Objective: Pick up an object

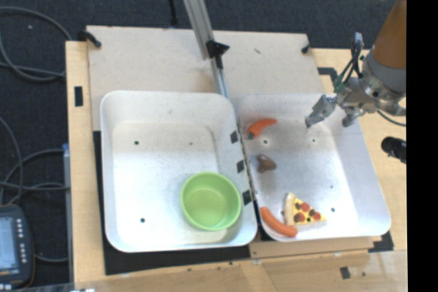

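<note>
Hand [330, 113] hung over the right bin's [356, 174] far right corner, fingers spread wide with nothing between them; arm entering from the bench's [150, 58] right edge.

Contents noted, left to right:
- Left bin [137, 147]: green bowl [211, 200] near its front right corner, upright, touching no other item.
- Right bin, along its left wall: orange carrot-like piece [261, 126] toward the far end; small brown lump [265, 163] just in front of it, apart from it.
- Right bin, front left corner: orange sausage-shaped piece [278, 222] lying just beside a toy pizza slice [301, 210]; could not tell whether the two touched.

Progress: no pick yet. All candidate objects lay on the bin floors, well clear of the hand. Judged remaining: choose a target (carrot piece and brown lump were nearest), move over it, descend, close, lift. The sausage-and-pizza pair looked likelier to give a crowded grasp.
</note>
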{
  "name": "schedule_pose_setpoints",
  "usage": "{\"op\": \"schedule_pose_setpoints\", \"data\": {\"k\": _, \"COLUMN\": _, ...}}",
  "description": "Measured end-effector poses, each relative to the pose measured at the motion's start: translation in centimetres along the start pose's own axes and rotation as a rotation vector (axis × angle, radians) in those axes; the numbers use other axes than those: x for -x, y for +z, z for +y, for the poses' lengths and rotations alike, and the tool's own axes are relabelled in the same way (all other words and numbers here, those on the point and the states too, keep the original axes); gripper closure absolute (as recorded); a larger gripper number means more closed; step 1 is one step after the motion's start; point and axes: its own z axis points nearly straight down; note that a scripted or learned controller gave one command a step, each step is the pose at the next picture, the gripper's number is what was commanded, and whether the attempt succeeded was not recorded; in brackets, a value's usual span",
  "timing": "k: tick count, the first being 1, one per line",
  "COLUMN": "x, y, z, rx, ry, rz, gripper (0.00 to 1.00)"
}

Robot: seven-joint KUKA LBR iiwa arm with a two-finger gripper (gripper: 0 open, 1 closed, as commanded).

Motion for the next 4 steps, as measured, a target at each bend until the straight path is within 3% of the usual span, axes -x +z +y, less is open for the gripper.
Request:
{"op": "schedule_pose_setpoints", "data": {"k": 1, "x": 0.0, "y": 0.0, "z": 0.0, "rx": 0.0, "ry": 0.0, "rz": 0.0, "gripper": 0.0}}
{"op": "schedule_pose_setpoints", "data": {"k": 4, "x": 1.8, "y": 13.9, "z": -0.1, "rx": -0.005, "ry": 0.005, "rz": -0.003, "gripper": 0.0}}
